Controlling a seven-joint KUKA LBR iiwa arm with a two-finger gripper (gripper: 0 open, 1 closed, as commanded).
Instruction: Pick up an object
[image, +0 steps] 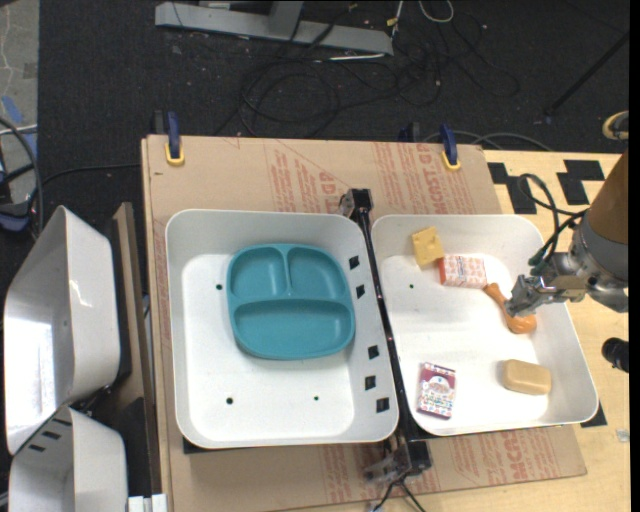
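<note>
Nearest you lies the small patterned card packet (436, 389), but your gripper (524, 300), finger state unclear, sits right atop the orange carrot-shaped toy (508, 308).

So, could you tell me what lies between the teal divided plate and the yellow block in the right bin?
In the camera view, between the teal plate and the yellow block lie bare white bin floor and the two bins' adjoining rims, with black clips.
</note>
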